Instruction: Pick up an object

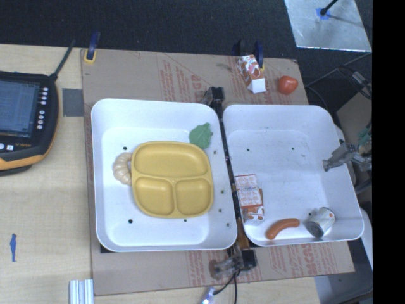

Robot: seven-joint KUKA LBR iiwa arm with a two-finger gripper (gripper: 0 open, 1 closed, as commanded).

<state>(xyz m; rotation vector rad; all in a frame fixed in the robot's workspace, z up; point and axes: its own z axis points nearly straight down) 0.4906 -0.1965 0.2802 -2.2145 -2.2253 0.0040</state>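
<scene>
Tool [335, 161] at the right bin's [285, 122] 3 o'clock rim — finger state indiscernible; sausage [281, 228] at 6 o'clock.

**Bench and floor around the bins**

A light wooden bench [44, 220] is carrying a brown cardboard sheet [158, 75]. Dark carpet [158, 8] is stretching behind it, with a pale floor panel [326, 18] lying at upper right.

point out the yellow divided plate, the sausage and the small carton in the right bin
yellow divided plate [171, 160], camera view, top compartment
sausage [282, 228], camera view, middle of its length
small carton [248, 197], camera view, centre of its upper face
</scene>
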